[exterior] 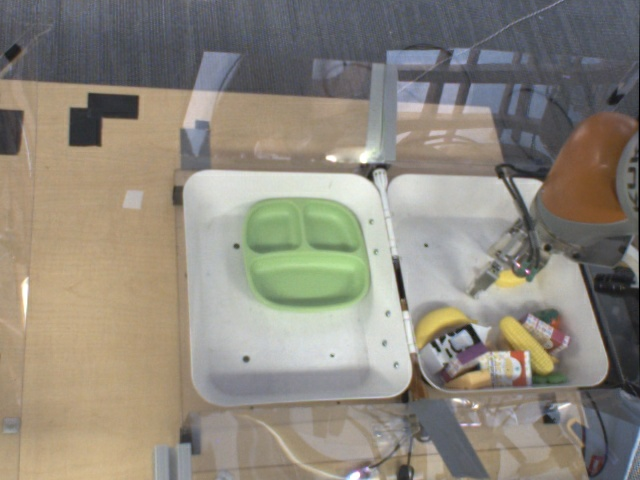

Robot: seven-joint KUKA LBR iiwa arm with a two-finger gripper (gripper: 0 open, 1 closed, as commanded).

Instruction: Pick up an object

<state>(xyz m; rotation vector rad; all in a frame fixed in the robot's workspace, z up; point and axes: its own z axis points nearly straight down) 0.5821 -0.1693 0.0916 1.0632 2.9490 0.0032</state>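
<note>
A pale wooden bench (pixel 90 298) carries two shallow white bins side by side. The left bin (pixel 215 368) holds a green divided plate (pixel 305 253) near its centre, lying flat with three compartments. The right bin (pixel 440 218) holds a cluster of small items along its 6 o'clock edge: a yellow banana-like piece (pixel 442 321), a black-and-white packet (pixel 460 345), a small bottle with a red label (pixel 500 368), a yellow corn cob (pixel 528 345) and a red-labelled packet (pixel 547 330). The grey and orange arm (pixel 590 183) enters from 3 o'clock. Its claw (pixel 503 268) sits low over the right bin, and a small yellow object (pixel 512 279) lies right at its tips, at about 4 o'clock from them. Whether the claw's fingers are apart or together cannot be told.
</note>
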